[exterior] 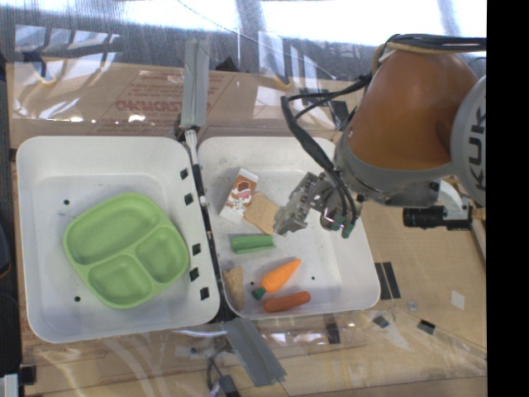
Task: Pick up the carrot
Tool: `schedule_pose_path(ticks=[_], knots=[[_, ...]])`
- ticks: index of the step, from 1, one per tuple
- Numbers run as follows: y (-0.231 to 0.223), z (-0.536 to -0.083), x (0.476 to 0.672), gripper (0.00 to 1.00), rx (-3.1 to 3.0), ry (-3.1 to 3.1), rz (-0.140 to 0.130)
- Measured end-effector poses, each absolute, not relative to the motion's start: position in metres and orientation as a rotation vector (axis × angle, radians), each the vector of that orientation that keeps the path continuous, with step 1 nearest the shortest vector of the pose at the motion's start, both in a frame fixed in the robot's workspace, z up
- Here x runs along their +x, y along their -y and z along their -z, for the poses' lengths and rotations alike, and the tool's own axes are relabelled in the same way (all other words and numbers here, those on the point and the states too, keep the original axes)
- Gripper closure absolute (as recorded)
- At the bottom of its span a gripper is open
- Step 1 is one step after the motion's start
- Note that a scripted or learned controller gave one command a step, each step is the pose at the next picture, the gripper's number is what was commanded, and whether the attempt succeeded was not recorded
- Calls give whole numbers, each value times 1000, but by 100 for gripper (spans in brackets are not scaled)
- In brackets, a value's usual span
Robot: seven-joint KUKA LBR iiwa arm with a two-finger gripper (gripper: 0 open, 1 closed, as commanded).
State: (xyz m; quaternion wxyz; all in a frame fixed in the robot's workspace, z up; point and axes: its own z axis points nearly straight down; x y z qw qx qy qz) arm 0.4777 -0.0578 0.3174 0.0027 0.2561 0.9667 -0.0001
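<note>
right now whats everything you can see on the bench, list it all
bins: 2, white, side by side
tray: 1, green, three sections, left bin
carrot: 1, orange, right bin, near front
sausage: 1, red-orange, just in front of the carrot
green stick: 1, right bin, middle
carton: 1, white and red, right bin, back left
cracker: 1, tan, beside the carton
bread piece: 1, tan, front left corner
arm: 1, grey and orange, from the right
end effector: 1, above the right bin
</note>
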Motion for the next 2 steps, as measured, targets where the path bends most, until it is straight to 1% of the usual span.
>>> schedule_pose_path(ticks=[1,2], knots=[[57,-366,477,100,1183,-2905,0],[74,-372,477,100,1885,-2508,0]])
